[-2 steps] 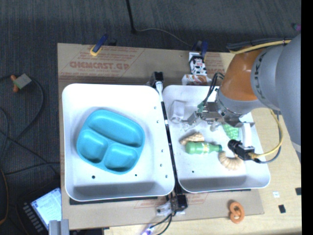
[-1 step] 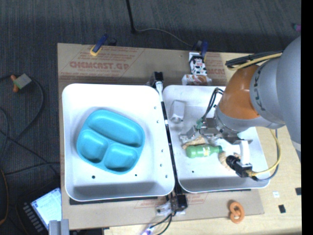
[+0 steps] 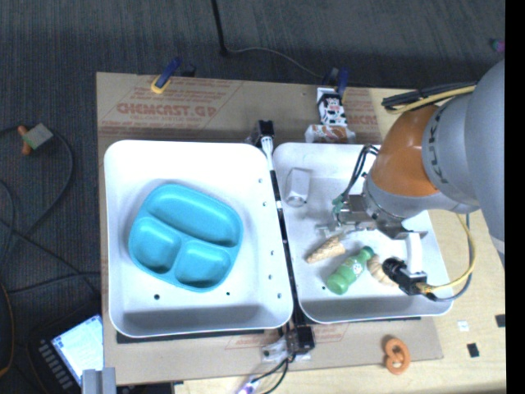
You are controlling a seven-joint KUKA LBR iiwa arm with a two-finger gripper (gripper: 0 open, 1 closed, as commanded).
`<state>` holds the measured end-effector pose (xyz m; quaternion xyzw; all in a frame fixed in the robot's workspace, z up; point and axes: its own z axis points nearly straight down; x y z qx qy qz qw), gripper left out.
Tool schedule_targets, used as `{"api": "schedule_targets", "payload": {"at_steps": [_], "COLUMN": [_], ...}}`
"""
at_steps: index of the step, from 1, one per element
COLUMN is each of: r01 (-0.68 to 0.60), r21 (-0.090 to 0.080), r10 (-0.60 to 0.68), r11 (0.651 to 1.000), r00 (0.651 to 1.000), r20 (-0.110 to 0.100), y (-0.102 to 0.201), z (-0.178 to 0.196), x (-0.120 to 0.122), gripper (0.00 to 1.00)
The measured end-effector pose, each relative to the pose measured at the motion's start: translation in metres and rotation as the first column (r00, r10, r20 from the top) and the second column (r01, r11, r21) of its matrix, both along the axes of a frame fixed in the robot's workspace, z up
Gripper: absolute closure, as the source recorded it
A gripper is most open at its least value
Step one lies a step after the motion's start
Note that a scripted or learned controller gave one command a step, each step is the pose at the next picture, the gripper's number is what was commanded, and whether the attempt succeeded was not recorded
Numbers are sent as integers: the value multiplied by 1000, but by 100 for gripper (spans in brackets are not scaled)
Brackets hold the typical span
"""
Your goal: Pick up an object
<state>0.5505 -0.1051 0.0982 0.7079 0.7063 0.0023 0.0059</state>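
The right bin (image 3: 308, 298) holds several small objects. A tan, ridged, corn-like piece (image 3: 325, 249) lies near its middle. A green bottle (image 3: 348, 272) lies just right of and below it, with a small tan piece (image 3: 378, 269) beside the bottle. A pale, clear cup-like item (image 3: 297, 185) rests in the bin's upper left. My gripper (image 3: 343, 213) hangs low over the bin's middle, just above the upper end of the corn-like piece. The wrist hides what is under it. I see nothing held.
The left bin (image 3: 123, 171) holds a blue divided tray (image 3: 186, 235). An orange ring (image 3: 396, 353) lies on the bench in front of the right bin. A small figure (image 3: 331, 115) stands behind the bins. Blue clamps (image 3: 166, 74) grip the board's far edge.
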Motion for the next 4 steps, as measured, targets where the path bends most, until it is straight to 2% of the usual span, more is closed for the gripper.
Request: {"api": "schedule_targets", "payload": {"at_steps": [1,2,3,4], "r01": [-2,0,-4,-2], "r21": [5,4,5,3], "r10": [2,0,4,2], "r11": [1000,1000,1000,1000], "r00": [1000,1000,1000,1000], "r20": [-12,-14,-12,-11], "y": [21,-50,-28,-72], "z": [86,42,27,82], "x": [-64,-52,8,-1], "gripper": [100,100,100,100]}}
